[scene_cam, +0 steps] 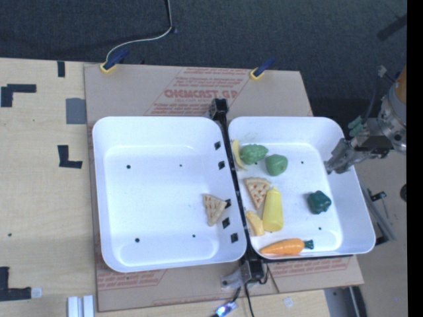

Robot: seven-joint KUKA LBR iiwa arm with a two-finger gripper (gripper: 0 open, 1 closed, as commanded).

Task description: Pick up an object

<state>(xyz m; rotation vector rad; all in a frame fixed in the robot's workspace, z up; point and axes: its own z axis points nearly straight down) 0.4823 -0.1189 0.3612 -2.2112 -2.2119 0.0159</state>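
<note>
Right now the gripper hovers at the right rim of the right bin, and whether it is wide or narrow cannot be told from this slant; nothing sits in it. Nearest is a dark green pepper, lying just toward the near side and a little left. Further left lie a yellow bottle, long axis near-to-far, and a carrot along the near wall. A waffle piece rests in the left bin.

A brown cardboard sheet with red lettering, perhaps clamped by two blue-yellow clips, underlies the bins.
</note>
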